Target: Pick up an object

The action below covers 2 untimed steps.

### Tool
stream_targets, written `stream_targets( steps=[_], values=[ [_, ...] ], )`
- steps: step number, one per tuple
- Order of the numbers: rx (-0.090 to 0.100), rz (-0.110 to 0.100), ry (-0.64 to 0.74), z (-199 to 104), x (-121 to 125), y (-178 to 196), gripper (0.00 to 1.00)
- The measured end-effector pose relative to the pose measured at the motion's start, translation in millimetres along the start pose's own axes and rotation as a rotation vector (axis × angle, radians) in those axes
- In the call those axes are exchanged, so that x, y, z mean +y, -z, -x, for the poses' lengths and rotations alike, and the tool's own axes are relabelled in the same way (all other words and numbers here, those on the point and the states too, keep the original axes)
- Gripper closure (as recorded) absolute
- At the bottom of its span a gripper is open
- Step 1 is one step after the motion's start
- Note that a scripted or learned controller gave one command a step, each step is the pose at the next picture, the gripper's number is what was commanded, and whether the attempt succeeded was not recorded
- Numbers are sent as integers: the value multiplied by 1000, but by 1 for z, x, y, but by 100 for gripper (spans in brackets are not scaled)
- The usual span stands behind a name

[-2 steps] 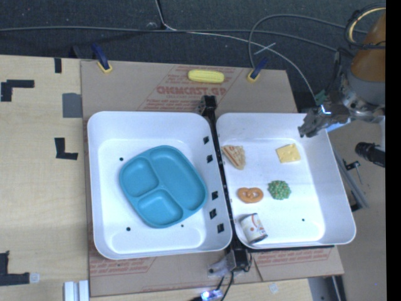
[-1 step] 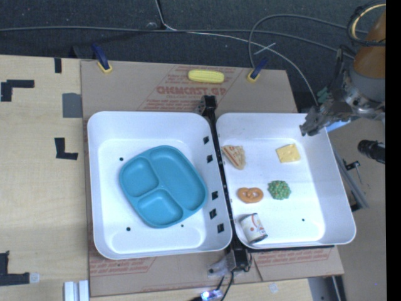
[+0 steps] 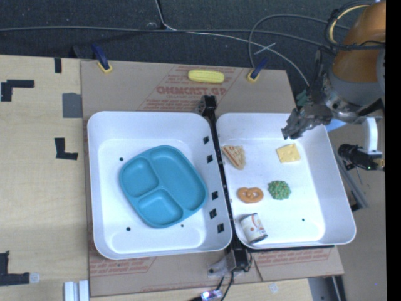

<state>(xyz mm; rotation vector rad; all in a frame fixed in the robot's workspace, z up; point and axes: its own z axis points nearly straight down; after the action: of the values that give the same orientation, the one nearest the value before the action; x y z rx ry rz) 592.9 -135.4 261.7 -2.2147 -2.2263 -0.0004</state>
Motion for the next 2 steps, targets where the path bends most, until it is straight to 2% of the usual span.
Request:
stream_targets(
  steps=[1,2],
  values=[
    [0,-1,0,-49,-3,-12,100],
    [0,-3,0,-103,-15,-29,100]
  ],
)
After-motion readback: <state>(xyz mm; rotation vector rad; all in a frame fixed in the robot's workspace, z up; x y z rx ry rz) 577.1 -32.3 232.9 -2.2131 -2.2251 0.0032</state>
